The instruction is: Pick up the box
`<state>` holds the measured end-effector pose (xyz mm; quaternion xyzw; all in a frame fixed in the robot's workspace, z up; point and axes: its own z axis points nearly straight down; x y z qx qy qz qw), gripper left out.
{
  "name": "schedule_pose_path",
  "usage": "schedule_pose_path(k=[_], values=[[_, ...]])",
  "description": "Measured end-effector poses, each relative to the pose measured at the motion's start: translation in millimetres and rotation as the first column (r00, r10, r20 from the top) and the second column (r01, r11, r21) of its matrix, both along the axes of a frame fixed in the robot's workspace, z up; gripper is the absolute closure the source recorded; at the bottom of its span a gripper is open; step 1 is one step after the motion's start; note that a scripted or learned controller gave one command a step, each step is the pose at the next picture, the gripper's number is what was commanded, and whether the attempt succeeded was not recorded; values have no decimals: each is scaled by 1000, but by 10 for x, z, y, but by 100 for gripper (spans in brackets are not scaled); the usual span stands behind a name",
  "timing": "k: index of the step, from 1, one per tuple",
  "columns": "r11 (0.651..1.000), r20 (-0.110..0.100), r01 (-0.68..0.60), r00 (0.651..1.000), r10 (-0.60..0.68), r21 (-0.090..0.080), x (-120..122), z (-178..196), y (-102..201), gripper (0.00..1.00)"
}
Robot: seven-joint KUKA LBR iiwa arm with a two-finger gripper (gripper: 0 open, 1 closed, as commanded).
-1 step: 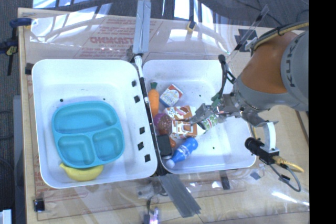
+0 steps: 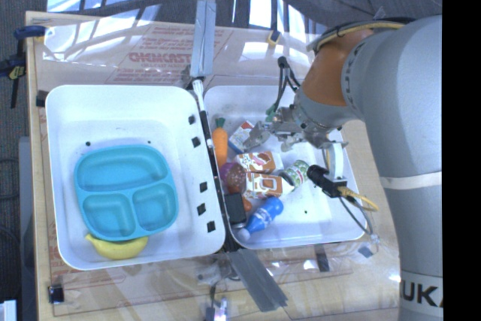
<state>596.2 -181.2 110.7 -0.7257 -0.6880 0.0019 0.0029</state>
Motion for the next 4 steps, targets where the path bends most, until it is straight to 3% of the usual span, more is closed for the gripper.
schedule_pose_path(k=[1, 2, 3, 4], values=[[993, 2, 122, 993, -122, -1, 297, 572, 400, 0], [998, 2, 71, 998, -71, -3, 601, -213, 369, 0], [994, 2, 107, 994, -107, -3, 164, -206, 422, 0], [995, -1, 104, 995, -104, -1, 24, -217, 250, 0]])
